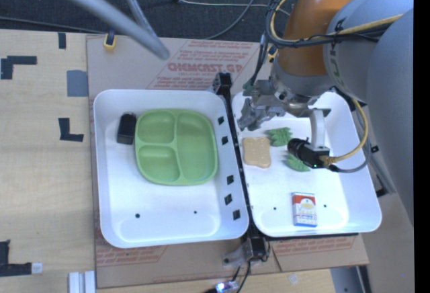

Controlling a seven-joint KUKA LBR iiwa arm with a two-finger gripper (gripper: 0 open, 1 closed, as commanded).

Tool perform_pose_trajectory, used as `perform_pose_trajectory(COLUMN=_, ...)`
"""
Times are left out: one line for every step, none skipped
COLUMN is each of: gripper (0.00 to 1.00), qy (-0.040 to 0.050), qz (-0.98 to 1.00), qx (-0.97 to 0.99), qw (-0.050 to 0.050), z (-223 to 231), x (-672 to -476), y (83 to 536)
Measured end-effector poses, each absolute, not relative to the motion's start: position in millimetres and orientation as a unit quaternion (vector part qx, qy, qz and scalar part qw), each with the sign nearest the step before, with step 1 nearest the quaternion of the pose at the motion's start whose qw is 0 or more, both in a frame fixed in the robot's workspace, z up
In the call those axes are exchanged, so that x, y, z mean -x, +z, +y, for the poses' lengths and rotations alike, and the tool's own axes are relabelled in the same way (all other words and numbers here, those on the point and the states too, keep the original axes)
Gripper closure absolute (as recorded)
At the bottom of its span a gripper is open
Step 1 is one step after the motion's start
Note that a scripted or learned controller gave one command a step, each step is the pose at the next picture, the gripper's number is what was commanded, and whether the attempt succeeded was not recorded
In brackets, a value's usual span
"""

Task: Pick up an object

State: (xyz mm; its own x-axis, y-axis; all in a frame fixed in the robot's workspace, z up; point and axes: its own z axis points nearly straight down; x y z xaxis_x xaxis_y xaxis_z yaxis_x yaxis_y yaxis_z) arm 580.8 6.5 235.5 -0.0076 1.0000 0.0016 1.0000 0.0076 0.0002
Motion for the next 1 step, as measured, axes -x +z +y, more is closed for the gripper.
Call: perform_pose_trajectory(gripper=1.0, qy=-0.0001, qz=-0.71, qx=0.705, qw=0.001, z=58.0, x=-586.8, y=237.3)
